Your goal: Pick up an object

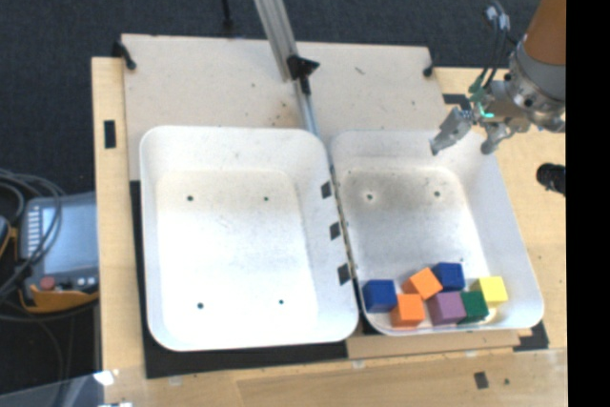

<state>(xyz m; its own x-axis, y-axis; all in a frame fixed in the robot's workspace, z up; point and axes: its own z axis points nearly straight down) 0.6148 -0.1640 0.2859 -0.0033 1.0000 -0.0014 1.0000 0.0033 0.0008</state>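
Several small blocks cluster in the near right corner of the right bin (496,205): a blue block (379,295), two orange blocks (425,282) (409,309), a second blue block (449,275), a purple block (445,307), a green block (474,305) and a yellow block (493,290). My gripper (469,136) hangs above the far right rim of that bin, well away from the blocks. Its two fingers are spread apart with nothing between them.
The left bin (238,234) lies beside the right one, with a row of dark clips (335,229) along the shared edge. A slanted metal rail (272,5) rises from behind the bins. A pendant with cables (52,253) sits off the bench at the left.
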